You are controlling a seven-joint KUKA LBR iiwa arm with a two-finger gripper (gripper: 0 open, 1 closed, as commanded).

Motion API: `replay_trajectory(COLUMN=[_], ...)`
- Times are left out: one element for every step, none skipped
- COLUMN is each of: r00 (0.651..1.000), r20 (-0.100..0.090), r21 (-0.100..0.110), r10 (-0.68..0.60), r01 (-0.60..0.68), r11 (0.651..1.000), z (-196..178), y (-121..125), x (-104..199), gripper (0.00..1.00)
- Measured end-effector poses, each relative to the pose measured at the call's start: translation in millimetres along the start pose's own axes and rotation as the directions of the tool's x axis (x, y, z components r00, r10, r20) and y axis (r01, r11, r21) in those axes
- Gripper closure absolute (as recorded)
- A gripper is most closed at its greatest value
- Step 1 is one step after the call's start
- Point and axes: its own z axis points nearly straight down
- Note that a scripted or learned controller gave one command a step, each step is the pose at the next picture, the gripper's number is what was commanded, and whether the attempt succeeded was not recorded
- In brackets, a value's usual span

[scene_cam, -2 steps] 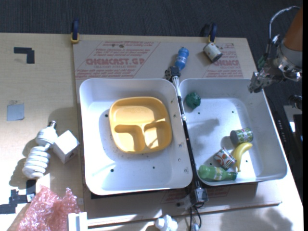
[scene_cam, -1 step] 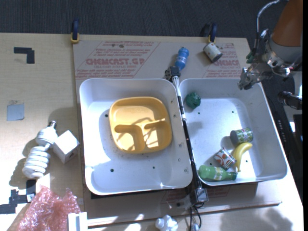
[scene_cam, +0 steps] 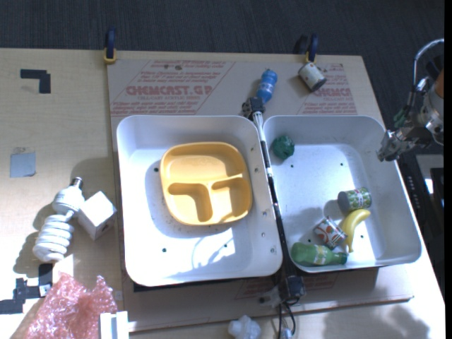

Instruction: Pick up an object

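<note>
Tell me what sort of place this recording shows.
Probably a robotics lab bench set up for grasping trials: two white bins clamped side by side on a board, small test items like a banana and a green bottle, and the gripper at the right.

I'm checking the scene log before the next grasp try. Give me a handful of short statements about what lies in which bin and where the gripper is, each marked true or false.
1. The yellow divided plastic tray lies in the left white bin. True.
2. The yellow toy banana lies in the left bin. False: it lies in the right white bin, beside the small green-labelled can.
3. The gripper is at the right bin's right rim. True.
4. The green plastic bottle stands upright. False: it lies on its side along the near wall.
5. The dark green crumpled lump touches the banana. False: it sits apart, in the far left corner.
</note>
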Motion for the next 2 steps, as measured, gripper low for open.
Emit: replay_trajectory(r00=[1.000, 1.000], r20=[0.000, 0.000], r21=[0.000, 0.000], r10=[0.000, 0.000], r01=[0.000, 0.000], r11=[1.000, 1.000], z=[-6.0, -56.1], y=[-17.0, -92.5], x=[71.0, 21.2], gripper=[1.00, 1.00])
